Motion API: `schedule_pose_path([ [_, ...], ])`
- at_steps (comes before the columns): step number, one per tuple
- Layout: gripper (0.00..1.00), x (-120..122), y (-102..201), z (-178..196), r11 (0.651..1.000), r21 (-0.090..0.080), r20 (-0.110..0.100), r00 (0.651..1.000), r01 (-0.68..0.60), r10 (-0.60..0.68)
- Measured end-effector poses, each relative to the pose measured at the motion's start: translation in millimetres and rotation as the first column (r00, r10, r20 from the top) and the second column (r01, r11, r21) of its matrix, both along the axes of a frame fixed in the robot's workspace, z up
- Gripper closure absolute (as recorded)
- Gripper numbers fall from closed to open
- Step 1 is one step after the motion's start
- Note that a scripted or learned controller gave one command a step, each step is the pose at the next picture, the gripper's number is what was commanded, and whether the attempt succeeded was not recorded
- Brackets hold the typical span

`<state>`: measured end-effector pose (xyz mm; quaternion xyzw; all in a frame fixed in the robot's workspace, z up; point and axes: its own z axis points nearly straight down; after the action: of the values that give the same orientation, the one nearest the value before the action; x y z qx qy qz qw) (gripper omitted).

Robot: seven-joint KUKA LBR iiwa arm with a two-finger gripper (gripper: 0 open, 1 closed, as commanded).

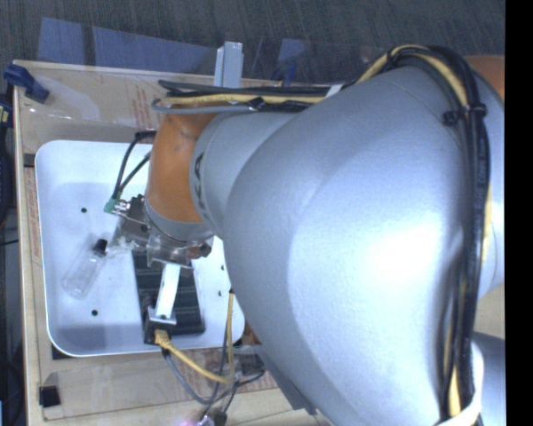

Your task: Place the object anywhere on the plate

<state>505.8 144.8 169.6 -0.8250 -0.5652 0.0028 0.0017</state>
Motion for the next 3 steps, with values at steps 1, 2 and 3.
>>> schedule_pose_path([
  [1,0.0,-2,-41,113,0.978,0.002,0.004,0.978,0.207,-0.207],
  [2,0.0,-29,25,-75,0.969,0.005,0.004,0.969,0.246,-0.246],
  [3,0.0,-23,-55,22,0.889,0.001,0.002,0.889,0.458,-0.458],
])
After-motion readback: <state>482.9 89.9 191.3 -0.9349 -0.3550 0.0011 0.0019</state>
